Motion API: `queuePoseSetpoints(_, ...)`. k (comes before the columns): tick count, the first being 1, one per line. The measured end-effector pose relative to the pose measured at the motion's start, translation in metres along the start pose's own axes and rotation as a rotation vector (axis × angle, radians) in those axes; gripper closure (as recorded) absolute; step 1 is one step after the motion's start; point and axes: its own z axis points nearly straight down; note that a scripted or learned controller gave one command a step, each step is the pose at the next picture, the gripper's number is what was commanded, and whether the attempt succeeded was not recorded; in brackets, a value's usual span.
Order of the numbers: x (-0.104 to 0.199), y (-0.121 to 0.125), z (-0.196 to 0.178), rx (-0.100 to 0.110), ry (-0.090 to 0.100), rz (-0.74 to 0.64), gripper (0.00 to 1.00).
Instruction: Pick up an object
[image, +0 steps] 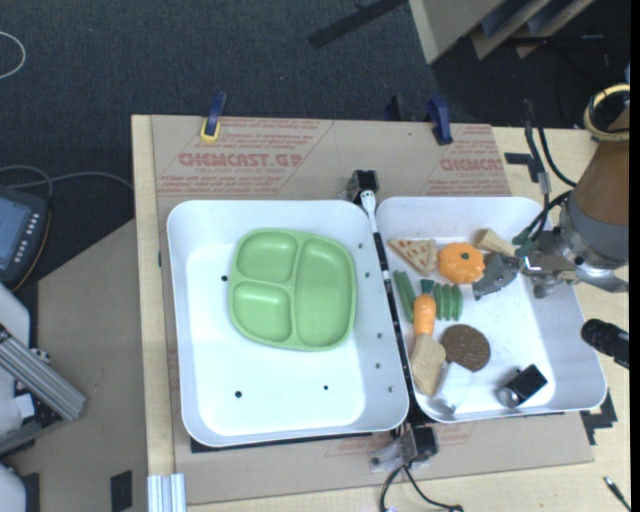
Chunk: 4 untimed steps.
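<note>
Right-hand bin, far half: a small round orange plastic pumpkin with a green stem lies here, the likeliest thing to pick.
Pumpkin's shape: squat and round, no long axis to line up with.
Pumpkin to fingers: the grey two-finger gripper is just to its right and slightly nearer; the fingertips point left toward it.
Contact: gripper and pumpkin look very close, but I cannot tell whether they touch.
Fingers: state cannot be told; nothing is visibly held between them.
Left neighbour: a tan triangular toy sandwich slice almost touches the pumpkin.
Near neighbours: green plastic bean pods, a small orange carrot and a round brown cookie.
Bin: shallow white right bin.
Judgement: the move is a short shift left and slightly far.
</note>
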Motion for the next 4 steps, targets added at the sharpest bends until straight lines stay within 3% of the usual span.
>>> queuePoseSetpoints(1, 0.0, 0.003, -0.006, -0.013, -0.002, -0.003, 0.0)
queuePoseSetpoints(4, 0.004, -0.002, 0.144, -0.005, 0.0, -0.003, 0.0)
